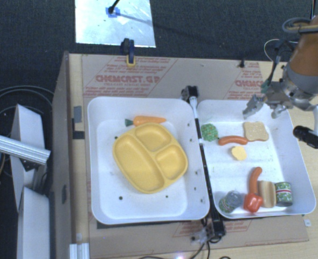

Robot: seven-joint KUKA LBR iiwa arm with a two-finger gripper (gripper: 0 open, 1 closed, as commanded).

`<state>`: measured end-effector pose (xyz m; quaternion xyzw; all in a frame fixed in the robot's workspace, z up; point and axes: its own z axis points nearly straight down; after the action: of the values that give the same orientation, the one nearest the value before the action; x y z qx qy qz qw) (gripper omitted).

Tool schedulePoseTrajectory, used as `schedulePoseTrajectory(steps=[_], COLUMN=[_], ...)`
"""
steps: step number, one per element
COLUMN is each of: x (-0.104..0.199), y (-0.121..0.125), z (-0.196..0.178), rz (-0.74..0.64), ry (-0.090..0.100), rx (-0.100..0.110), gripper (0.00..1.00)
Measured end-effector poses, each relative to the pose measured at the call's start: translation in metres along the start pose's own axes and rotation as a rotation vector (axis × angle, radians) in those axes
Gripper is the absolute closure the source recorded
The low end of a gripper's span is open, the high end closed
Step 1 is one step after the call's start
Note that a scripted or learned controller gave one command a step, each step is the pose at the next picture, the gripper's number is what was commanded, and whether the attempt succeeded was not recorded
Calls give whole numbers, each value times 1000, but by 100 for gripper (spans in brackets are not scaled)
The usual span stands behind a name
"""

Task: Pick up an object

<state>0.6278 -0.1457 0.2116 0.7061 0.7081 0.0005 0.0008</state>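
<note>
Counting two sausages (233, 140), one carrot (145, 120), perhaps two cans (282, 193)

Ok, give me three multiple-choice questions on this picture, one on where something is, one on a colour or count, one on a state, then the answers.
1. Where does the carrot lie?
A. in the left bin, just beyond the divided plate
B. in the right bin, beside the bread slice
C. on the cardboard outside both bins

2. What colour is the divided plate?
A. white
B. yellow
C. green

3. How does the gripper stand to the toys?
A. pressed onto the can
B. over the far edge of the right bin, apart from them
C. lifting the sausage

Answers: 1 A, the carrot rests against the plate's far rim in the left bin. 2 B, the plate is plain yellow. 3 B, the gripper sits beyond the bread slice with nothing between its fingers.
</note>
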Motion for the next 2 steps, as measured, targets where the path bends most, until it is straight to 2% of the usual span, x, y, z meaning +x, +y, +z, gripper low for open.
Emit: schedulePoseTrajectory(steps=[1,2], x=[26,19], y=[-23,-32], z=[60,127], rz=[-2,1], ry=[1,0], rx=[2,1], gripper=[0,0])
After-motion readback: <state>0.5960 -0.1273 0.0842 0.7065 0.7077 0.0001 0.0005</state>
